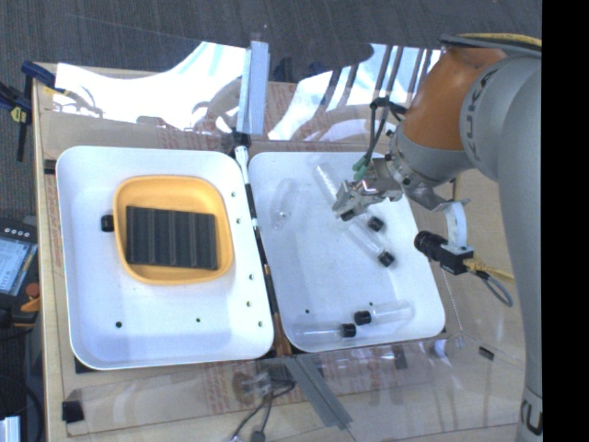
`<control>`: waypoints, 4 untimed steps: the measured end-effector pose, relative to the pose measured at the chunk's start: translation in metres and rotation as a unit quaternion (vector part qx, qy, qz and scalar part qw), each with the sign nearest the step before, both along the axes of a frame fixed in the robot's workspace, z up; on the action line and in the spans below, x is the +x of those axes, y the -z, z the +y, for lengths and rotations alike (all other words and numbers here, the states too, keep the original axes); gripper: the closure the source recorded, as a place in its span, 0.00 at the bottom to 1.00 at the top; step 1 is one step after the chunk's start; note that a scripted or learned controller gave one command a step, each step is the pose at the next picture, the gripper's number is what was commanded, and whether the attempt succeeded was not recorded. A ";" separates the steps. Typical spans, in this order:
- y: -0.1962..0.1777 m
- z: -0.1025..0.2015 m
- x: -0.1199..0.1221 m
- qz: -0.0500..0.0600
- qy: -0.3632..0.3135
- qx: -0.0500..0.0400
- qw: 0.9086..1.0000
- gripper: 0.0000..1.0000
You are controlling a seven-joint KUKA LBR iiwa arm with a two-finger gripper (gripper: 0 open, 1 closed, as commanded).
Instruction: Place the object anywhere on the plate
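Yellow plastic marked the target: a rounded plate (138, 198) with a dark ribbed insert lay in the left bin (83, 320), and nothing from the task rested on it yet. All the loose items sat on the far side of the divider from the plate, in the right bin (304, 247): several clear tubes with black caps. One capped tube (373, 239) lay just beside the hand, further from the plate, another pair (363, 320) lay along that bin's near wall, and a faint clear piece (281, 201) rested close to the divider.

The grey arm (479, 81), orange-banded above the wrist, reached in from the side opposite the plate and held its hand (354, 196) low over the upper middle of the right bin, tilted down toward the tubes. That posture suggested a pick attempt among the transparent pieces rather than a carry toward the plate. Whether the hand was clenched, released or grasping a tube could not be told; its tips blurred into the clear plastic beneath. The tabletop (184, 394) beyond the bins carried cables and brackets, well apart from the work.
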State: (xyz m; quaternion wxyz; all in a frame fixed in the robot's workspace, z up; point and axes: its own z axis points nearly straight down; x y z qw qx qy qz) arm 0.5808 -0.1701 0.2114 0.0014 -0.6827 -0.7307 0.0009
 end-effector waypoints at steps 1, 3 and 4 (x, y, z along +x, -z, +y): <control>0.000 0.000 0.000 0.000 0.000 0.000 1.000 0.00; 0.002 0.041 0.031 -0.001 -0.503 0.001 0.864 0.00; 0.002 0.040 0.031 0.000 -0.503 0.001 0.865 0.00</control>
